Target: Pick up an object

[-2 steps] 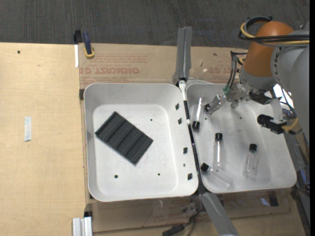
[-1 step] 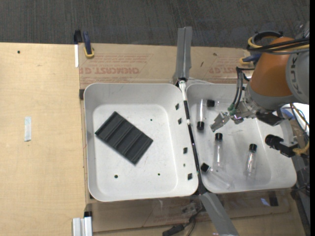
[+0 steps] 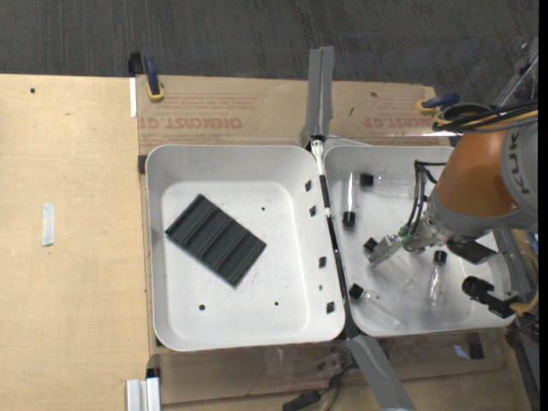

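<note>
The pincer (image 3: 387,251) was low in the right bin (image 3: 402,322), among several clear tubes with black caps (image 3: 349,199); I cannot tell its state. A dark ribbed panel (image 3: 215,239) lay in the left bin (image 3: 163,255).

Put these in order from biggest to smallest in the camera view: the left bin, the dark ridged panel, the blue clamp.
1. left bin
2. dark ridged panel
3. blue clamp
</note>
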Controlling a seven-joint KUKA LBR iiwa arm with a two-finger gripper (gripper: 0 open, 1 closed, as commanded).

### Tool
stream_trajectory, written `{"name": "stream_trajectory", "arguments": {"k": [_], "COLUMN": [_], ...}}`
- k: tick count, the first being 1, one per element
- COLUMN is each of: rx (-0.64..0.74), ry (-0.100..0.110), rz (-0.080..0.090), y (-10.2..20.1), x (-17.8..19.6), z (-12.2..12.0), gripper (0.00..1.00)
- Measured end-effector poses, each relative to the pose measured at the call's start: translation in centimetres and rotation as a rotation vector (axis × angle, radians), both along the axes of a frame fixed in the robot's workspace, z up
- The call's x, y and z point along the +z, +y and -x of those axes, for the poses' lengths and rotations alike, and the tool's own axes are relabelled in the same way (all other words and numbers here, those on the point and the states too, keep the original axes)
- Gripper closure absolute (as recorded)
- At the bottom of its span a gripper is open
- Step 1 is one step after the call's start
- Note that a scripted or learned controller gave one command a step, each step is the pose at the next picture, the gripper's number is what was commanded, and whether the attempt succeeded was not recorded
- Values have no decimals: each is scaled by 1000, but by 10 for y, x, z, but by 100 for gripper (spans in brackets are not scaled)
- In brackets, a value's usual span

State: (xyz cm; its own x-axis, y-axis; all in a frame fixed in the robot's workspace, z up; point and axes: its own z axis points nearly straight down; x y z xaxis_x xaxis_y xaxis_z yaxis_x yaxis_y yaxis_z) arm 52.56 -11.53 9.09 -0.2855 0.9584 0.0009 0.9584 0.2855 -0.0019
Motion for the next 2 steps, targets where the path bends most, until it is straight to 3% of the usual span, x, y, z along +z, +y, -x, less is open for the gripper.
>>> {"name": "stream_trajectory", "arguments": {"k": [1,2], "rx": [-4,-50], "ry": [0,-2], "rz": [0,2], "y": [-1,38], "x": [9,100], "z": [0,-86], "gripper": [100,100]}}
